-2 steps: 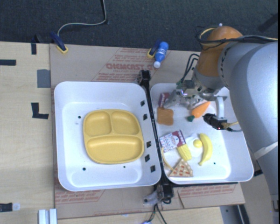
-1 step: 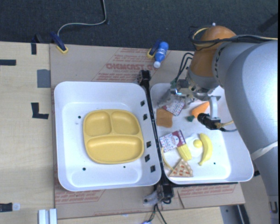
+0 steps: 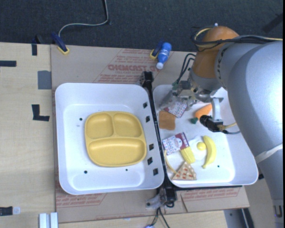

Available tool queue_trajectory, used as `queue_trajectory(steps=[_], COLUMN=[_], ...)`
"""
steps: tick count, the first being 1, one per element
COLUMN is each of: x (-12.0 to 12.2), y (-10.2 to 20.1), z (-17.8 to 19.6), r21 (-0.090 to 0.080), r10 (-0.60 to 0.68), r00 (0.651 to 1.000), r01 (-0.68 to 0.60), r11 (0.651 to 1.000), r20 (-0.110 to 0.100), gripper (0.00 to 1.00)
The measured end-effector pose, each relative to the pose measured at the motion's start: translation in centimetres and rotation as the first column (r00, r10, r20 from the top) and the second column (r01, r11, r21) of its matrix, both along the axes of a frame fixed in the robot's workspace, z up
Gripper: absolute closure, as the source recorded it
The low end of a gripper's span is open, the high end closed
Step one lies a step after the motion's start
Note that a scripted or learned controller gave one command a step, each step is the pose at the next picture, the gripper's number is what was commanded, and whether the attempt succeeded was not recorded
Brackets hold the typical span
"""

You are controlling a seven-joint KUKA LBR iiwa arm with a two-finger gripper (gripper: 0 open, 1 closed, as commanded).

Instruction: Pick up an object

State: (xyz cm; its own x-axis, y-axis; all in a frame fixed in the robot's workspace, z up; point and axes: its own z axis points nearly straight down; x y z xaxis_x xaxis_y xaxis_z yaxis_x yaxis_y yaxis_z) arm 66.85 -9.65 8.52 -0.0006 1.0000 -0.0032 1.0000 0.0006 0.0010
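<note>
A: Status on the pick?

B: Approach step, by my read. Tool point(image 3: 184, 93) sits low over the far-left corner of the right bin point(image 3: 237, 175), arm point(image 3: 256, 89) coming in from the right. Nothing visibly between the fingers. Can't tell how wide they stand; the wrist blocks that.

A: Nearest target?

B: Printed packet point(image 3: 177, 108), just beside the tool tip, maybe touching. Flat, pale, red print, looks thin and floppy. Brown bread-like piece point(image 3: 167, 120) is right next to it, chunkier.

A: Rest of the bin?

B: Orange carrot-like piece point(image 3: 203, 111) near the wrist, banana point(image 3: 209, 150), corn cob point(image 3: 187, 154), fried egg point(image 3: 198, 148), waffle wedge point(image 3: 184, 172), a second packet point(image 3: 174, 142). All toy food, small, loosely spread. Left bin point(image 3: 69, 127) holds a yellow divided tray point(image 3: 116, 138).

A: Next move?

B: Likely descend and close on the packet. It lies flat, so a pinch needs an edge. Risk of sliding it instead of lifting.
</note>
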Motion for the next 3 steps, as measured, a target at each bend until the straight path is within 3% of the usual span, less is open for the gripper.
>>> queue_trajectory(steps=[1,2,3], x=[0.0,-0.6,-0.1], y=[0.0,5.3,-1.5], z=[1.0,21.5,15.7], r21=[-0.001,0.002,0.001], r10=[0.001,0.002,-0.001], r00=[1.000,1.000,1.000], r01=[-0.001,-0.002,0.001], r11=[1.000,1.000,1.000], r20=[-0.001,0.002,-0.004], gripper=[1.00,1.00,1.00])
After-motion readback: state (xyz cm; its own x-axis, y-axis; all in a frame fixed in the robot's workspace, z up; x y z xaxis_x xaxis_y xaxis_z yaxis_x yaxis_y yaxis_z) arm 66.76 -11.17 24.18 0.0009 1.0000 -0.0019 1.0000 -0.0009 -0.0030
